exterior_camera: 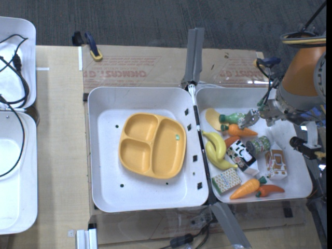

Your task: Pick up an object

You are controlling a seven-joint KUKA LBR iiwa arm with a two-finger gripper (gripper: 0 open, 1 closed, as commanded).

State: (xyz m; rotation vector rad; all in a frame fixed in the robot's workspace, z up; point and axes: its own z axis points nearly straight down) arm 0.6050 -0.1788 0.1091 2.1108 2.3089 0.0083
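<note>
The right bin [298, 188] holds a heap of toy food. My gripper [252, 118] hangs low over the bin's back part, just right of a green bottle [231, 118] and above an orange carrot [241, 131]. Nothing is visibly held in it. Two yellow bananas [216, 150] lie along the bin's left wall. A black-and-white carton [240, 152] and a grey-green can [259, 145] sit in the middle. Near the front are a speckled block [226, 180], a second carrot [246, 188] and a red pepper [270, 190].
The left bin [104, 180] holds a yellow divided plate [153, 145]. A grey post [194, 56] rises where the bins meet. A small patterned box [275, 164] lies at the right bin's right side. Cables and a blue clamp [267, 63] sit behind it.
</note>
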